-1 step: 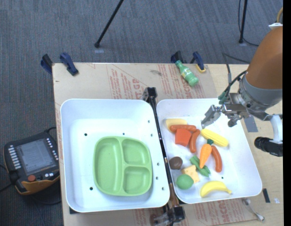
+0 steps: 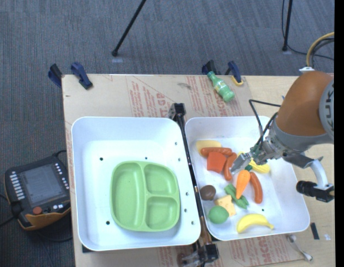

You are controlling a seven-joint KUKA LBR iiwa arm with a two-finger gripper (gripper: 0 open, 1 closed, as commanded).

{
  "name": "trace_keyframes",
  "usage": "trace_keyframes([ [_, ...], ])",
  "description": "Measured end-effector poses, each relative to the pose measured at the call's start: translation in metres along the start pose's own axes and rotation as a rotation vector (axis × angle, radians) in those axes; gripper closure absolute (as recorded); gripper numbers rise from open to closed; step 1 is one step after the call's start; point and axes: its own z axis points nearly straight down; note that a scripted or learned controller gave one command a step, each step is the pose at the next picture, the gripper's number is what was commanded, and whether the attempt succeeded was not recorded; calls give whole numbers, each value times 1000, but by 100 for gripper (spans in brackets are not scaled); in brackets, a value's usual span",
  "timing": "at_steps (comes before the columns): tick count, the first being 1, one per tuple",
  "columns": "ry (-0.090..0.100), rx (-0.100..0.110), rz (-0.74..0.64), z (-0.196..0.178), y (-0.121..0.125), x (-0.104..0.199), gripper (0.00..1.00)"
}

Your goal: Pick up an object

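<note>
The right white bin (image 2: 283, 213) holds a pile of toy food. In it lie an orange carrot (image 2: 242, 183), a red sausage (image 2: 257, 188), a red-orange block (image 2: 215, 161), a yellow banana (image 2: 254, 222), a green lime (image 2: 218, 214) and a brown ball (image 2: 208, 192). My gripper (image 2: 240, 164) hangs low over the middle of this bin, just above the carrot's top end and right of the red-orange block. The grey and orange arm (image 2: 305, 113) comes in from the right and hides part of the bin's far right side.
The left white bin (image 2: 91, 149) holds a green divided plate (image 2: 144, 195). A small green bottle (image 2: 221, 87) lies on the bench behind the right bin. Blue clamps (image 2: 81, 74) grip the bench's far edge. A handheld control pendant (image 2: 37, 189) sits on the floor at left.
</note>
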Motion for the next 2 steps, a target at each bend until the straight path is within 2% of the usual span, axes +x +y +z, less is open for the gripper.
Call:
trace_keyframes([
  [1,-6,-9,-312,56,-14,8,0],
  [2,-10,-8,-921,58,-22,56,0],
])
